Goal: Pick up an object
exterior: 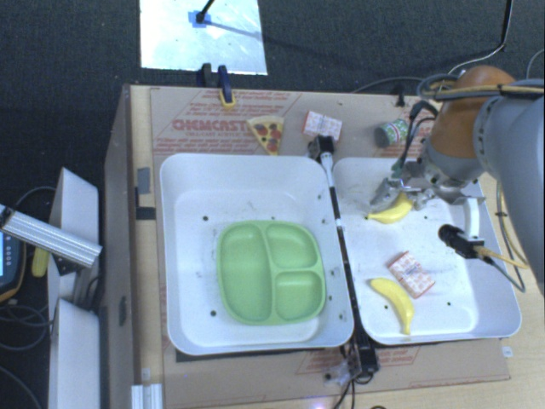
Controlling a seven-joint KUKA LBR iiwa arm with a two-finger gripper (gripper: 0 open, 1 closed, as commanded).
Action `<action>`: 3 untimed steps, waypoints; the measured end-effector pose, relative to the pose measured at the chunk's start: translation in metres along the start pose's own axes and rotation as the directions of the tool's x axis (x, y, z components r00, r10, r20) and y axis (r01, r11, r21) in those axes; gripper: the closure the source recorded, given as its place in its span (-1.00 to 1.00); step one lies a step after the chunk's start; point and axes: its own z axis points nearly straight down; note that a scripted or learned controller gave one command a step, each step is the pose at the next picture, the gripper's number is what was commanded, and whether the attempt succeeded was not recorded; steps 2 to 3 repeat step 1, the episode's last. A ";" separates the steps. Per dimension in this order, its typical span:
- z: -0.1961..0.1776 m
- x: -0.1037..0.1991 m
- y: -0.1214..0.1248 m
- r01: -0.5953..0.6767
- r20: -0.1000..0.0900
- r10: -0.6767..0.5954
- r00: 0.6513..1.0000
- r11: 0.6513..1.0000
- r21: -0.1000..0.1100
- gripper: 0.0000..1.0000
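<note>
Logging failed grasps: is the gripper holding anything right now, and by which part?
Cannot be told. The gripper sits at the upper banana in the right bin, touching or just above its top end; no grip shows.
</note>
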 end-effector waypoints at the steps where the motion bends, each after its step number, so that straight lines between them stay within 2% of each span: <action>1: -0.013 0.000 0.002 0.002 0.001 -0.002 1.000 1.000 -0.006 1.00; 3: -0.013 0.000 0.002 0.002 0.001 -0.002 1.000 1.000 -0.006 1.00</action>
